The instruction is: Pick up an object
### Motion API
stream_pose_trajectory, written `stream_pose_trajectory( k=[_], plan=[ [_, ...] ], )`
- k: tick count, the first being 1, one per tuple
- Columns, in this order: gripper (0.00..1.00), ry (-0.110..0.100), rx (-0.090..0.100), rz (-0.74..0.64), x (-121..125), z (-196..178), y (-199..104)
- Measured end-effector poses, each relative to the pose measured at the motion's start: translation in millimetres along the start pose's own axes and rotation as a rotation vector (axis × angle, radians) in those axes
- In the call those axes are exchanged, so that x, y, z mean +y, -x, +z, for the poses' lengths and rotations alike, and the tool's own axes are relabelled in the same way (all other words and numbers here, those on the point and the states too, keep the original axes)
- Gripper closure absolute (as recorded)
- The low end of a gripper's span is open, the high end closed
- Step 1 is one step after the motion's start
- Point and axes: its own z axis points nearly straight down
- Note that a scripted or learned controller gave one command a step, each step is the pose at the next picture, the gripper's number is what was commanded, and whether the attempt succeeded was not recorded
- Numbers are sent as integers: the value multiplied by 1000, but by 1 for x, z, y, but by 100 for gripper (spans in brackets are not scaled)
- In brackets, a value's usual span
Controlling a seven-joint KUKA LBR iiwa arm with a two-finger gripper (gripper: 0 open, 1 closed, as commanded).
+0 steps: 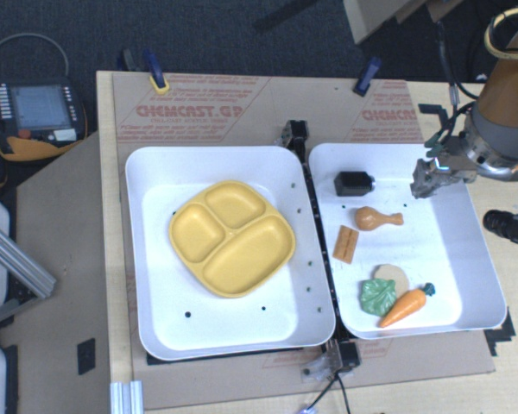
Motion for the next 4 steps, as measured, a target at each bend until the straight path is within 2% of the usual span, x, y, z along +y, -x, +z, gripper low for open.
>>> stream_pose_trajectory(
  k=[1,2,3,4],
  plan=[
    [100,-8,4,-3,-4,2,-48],
    [100,-4,3,-4,14,10,-101],
    [100,-4,3,-4,17,10,-145],
    [100,-4,4,-5,27,17,-205]
  ],
)
